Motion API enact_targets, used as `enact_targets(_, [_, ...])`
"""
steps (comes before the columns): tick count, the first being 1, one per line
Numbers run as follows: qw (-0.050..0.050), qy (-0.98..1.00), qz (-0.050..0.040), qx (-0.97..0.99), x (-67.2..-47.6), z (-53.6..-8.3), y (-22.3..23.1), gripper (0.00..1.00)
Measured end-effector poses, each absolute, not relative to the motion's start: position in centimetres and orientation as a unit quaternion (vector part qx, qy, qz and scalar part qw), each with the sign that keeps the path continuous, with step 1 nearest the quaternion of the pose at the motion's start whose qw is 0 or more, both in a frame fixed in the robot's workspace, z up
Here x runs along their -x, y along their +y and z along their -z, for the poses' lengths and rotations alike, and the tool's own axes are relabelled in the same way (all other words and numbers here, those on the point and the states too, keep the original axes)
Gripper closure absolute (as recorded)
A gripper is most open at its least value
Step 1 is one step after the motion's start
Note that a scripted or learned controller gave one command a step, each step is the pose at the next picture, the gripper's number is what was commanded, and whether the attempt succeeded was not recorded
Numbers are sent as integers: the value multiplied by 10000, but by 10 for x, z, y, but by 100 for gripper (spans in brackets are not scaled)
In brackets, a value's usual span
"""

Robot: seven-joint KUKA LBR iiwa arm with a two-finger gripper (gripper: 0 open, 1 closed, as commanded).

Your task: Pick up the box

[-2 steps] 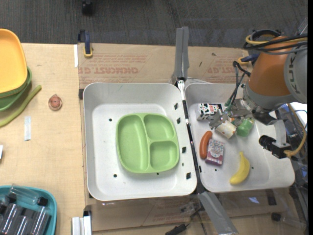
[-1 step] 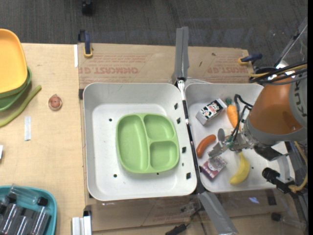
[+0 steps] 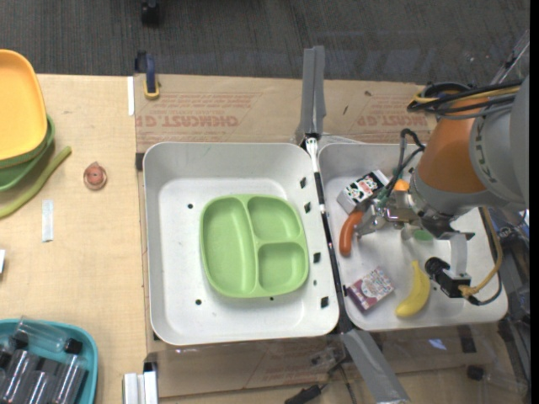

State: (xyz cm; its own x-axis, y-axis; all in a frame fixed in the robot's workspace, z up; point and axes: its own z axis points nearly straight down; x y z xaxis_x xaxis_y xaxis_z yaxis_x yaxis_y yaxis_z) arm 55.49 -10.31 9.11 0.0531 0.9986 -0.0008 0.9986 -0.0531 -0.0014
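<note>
Box [image 3: 363,188] lies just above-left of the claw [image 3: 369,223]

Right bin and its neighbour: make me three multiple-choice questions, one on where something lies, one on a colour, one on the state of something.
1. Where does the banana lie?
A. in the right bin
B. on the divided plate
C. on the cardboard

2. What colour is the divided plate in the left bin?
A. orange
B. green
C. white

3. How does the purple box stand?
A. between the gripper's fingers
B. stacked on the banana
C. lying flat on the bin floor, apart from the gripper

Answers: 1 A, it rests near that bin's front edge. 2 B, it is pale green against white. 3 C, the gripper hangs above it, nearer the orange sausage-shaped toy.
</note>
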Motion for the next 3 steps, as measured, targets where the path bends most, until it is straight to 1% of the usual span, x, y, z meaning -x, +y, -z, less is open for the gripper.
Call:
enact_targets(1, [14, -6675, -14, 7446, -485, -107, -96, 0])
enact_targets(2, [8, -7169, -6, 6972, -477, -91, -93, 0])
enact_targets(3, [-1, -7151, -3, 6991, -478, -100, -95, 100])
